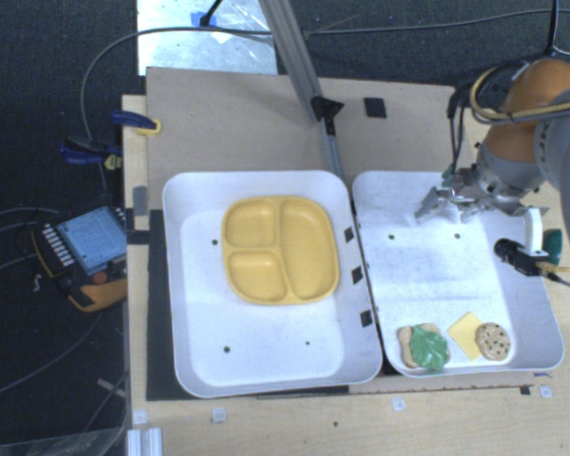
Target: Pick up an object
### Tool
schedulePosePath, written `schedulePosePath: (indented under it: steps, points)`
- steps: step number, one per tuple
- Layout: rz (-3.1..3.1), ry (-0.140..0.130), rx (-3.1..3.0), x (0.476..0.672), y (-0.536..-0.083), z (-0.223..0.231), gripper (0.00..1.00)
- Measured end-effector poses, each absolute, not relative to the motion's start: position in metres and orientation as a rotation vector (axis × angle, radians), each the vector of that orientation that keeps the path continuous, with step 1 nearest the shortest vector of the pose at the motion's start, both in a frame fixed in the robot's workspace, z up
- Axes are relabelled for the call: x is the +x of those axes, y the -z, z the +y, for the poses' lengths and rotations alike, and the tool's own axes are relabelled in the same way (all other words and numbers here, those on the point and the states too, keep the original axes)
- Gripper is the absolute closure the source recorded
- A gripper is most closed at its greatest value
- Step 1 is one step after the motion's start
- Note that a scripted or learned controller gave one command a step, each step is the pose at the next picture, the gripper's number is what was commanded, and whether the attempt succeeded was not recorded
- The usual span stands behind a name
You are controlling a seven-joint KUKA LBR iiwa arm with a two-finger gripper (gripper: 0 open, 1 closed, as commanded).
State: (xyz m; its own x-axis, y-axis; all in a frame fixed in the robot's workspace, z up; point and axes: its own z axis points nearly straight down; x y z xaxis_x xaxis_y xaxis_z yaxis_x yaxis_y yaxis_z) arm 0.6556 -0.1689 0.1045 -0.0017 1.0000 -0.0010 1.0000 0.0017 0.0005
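The arm (pixel 551 126) has a rounded grey housing with a broad orange band above the wrist; black and yellow cables loop around its upper joint; the gripper (pixel 444 202) is bare silver metal, angular, with thin pale jaws; a white bracket and a black cylindrical fitting with a green part sit beside the wrist.

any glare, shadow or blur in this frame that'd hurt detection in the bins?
Camera view: even, soft light; the white bins look bright but not blown out. Yellow plate is sharp, with mild shading in its wells. The food pieces in the right bin's near corner are small and a bit soft. The gripper is grey on white, low contrast. Strongest glare is on the shiny sheet at top, outside the bins.
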Motion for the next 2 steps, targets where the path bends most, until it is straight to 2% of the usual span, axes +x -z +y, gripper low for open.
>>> schedulePosePath:
  steps: [1,2]
  points:
    - [2.225,-0.001,2.215,0.657,-0.085,-0.169,0.00]
    - [2.223,-0.005,2.210,0.658,-0.098,-0.169,1.00]
